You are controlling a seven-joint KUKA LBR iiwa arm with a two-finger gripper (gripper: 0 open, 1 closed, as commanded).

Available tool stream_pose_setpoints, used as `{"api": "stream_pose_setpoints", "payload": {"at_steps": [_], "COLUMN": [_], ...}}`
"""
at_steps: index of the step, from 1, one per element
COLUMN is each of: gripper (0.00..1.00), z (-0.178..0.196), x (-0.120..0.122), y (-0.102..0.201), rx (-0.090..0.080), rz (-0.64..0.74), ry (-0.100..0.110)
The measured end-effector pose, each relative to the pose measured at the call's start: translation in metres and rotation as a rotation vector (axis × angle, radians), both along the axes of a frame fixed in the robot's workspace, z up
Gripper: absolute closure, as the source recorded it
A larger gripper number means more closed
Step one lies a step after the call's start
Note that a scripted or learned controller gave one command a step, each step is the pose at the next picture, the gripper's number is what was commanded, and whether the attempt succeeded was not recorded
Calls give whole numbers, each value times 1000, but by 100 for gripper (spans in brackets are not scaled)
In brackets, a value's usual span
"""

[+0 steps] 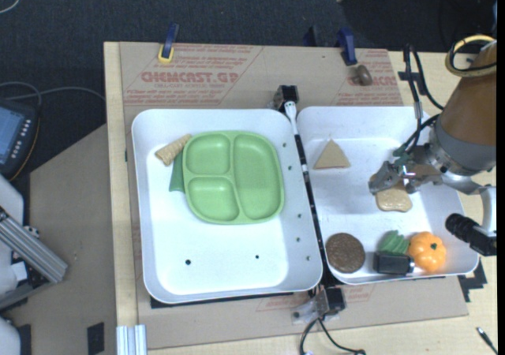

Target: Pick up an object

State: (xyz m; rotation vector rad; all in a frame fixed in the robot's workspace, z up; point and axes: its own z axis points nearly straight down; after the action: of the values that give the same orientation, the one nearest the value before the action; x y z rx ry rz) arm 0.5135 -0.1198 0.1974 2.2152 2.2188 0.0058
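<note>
Over the right bin, the fingers hang low at the end of the grey arm, which enters from the right edge. Whether they are open or closed cannot be told at this angle; nothing is seen between them. Just below and beside them lies a flat tan cookie-like piece, close to the tips, contact not confirmed. Up and to the left, apart from them, rests a tan triangular wedge. Along the bin's near side sit a brown round disc, a green item with a dark block against it, and an orange pumpkin-shaped toy. The left bin carries a green divided plate, with a tan strip at the plate's upper-left corner. Both bins stand on the table.
</note>
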Motion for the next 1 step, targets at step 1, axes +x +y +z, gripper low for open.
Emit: {"api": "stream_pose_setpoints", "payload": {"at_steps": [1], "gripper": [100], "z": [29], "x": [1], "y": [0], "rx": [0], "rz": [0], "ry": [1]}}
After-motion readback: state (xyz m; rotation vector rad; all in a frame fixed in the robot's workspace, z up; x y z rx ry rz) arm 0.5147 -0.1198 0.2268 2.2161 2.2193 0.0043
